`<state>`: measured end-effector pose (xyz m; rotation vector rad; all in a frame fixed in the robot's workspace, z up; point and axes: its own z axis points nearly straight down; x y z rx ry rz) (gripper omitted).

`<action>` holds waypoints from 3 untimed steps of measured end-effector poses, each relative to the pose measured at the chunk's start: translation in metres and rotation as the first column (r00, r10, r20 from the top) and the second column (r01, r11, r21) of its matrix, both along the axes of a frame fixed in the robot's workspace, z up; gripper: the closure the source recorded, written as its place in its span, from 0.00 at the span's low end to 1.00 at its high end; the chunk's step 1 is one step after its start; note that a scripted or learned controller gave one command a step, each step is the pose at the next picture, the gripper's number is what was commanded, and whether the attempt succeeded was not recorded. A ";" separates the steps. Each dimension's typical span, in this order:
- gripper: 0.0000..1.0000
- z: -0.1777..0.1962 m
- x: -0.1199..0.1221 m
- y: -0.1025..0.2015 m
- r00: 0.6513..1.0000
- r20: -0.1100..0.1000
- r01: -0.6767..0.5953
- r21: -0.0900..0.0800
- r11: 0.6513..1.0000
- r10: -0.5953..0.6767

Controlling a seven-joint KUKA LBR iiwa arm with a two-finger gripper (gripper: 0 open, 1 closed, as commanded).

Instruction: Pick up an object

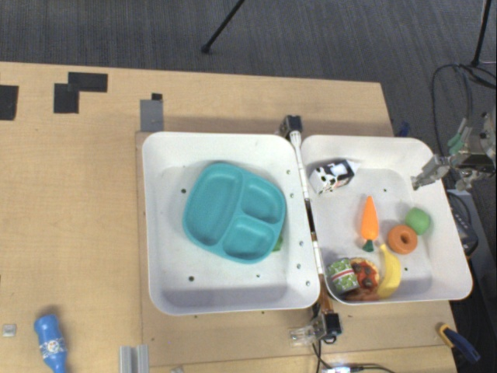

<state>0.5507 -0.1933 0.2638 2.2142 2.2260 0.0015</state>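
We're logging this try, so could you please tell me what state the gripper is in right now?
Gripper: at the right bin's far right edge, holding nothing; open or shut cannot be told.

A wooden bench (70, 208) carries two shallow white bins side by side. The left bin (167, 286) and the right bin (450, 282) touch along a middle seam, where a thin metal rod (297, 150) runs between their rims. Black tape patches (78, 90) sit on the bench's far left corner, and a small grey bracket (152, 113) stands just beyond the left bin. A blue bottle (50, 340) lies near the bench's front left edge, well apart from the bins. A small clamp with wires (322, 329) sits at the front of the seam. Dark grey carpet (326, 22) lies beyond the bench, crossed by a thin black stand leg (233, 14). Cables (454, 92) loop at the right.
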 end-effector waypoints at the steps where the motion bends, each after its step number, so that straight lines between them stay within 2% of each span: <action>1: 0.00 -0.151 0.031 0.032 0.959 -0.001 -0.285 0.000 0.959 0.285; 2: 0.00 -0.175 0.003 0.076 0.818 0.004 -0.575 -0.005 0.818 0.575; 3: 1.00 -0.163 0.005 0.077 0.818 0.009 -0.575 -0.009 0.818 0.575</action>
